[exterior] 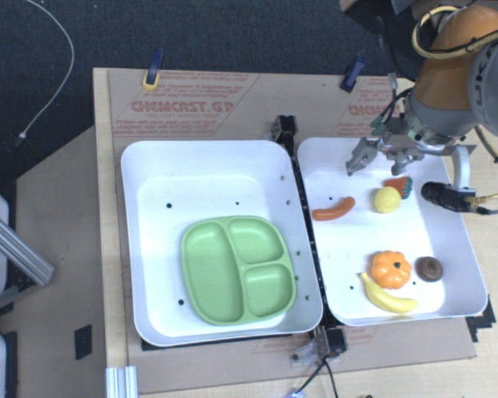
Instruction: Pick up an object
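Observation:
My gripper (376, 165) hangs over the back of the right bin (340, 293), open, with nothing between its fingers (354, 162). Just in front of it lie a yellow ball-like fruit (388, 200) and a small red and teal object (401, 187), both apart from the fingers. An orange-red sausage (334, 210) lies to the front left of the gripper. Toward the bin's front sit an orange pumpkin (390, 268), a yellow banana (388, 298) touching it, and a brown doughnut (430, 269).
The left bin (149, 222) holds a green divided plate (236, 268). A black clamp (284, 128) sits at the back between the bins. Blue and yellow clips (153, 70) hold the cardboard's far edge.

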`<act>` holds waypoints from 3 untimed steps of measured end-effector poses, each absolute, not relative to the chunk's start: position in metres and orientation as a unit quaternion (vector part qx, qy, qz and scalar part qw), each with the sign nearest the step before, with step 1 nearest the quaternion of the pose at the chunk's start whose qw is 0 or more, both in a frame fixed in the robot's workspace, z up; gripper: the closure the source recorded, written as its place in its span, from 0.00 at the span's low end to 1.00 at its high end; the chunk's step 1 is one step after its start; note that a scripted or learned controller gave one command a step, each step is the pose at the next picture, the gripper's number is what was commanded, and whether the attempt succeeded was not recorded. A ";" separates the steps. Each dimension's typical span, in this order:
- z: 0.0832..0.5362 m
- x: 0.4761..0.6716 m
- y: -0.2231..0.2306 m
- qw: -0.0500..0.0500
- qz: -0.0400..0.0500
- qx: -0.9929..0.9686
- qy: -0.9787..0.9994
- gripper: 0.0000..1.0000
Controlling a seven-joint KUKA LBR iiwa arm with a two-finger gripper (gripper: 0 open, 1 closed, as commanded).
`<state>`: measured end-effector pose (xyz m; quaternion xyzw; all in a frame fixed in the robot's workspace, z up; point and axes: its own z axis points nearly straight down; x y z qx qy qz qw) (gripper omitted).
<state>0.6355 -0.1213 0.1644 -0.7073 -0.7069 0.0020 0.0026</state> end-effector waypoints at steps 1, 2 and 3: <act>0.119 0.631 -0.115 0.003 0.002 -0.707 -0.707 0.00; 0.133 0.633 -0.115 -0.001 0.000 -0.707 -0.707 1.00; 0.184 0.640 -0.124 -0.003 -0.002 -0.707 -0.707 1.00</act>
